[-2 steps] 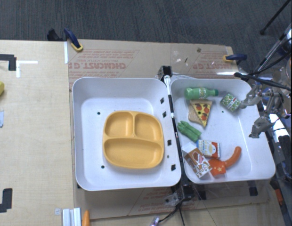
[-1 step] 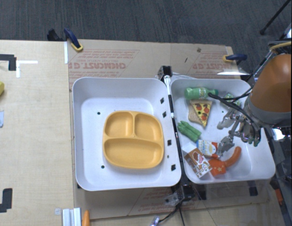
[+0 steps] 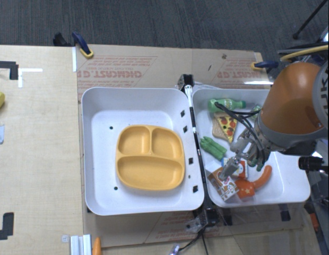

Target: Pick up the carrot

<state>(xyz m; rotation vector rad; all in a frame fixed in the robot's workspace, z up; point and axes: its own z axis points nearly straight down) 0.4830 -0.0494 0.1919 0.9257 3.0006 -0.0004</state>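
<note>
Right bin, lower right of frame: carrot by the near wall. Gripper just left of it; finger state cannot be told. Left bin: yellow plate.

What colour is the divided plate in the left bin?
Yellow-orange divided plate, plain, clearest in the camera view.

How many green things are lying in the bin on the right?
2 that I can see: a green bottle-like toy near the far wall and a green pod-like toy at the left side; the arm may hide others.
</note>
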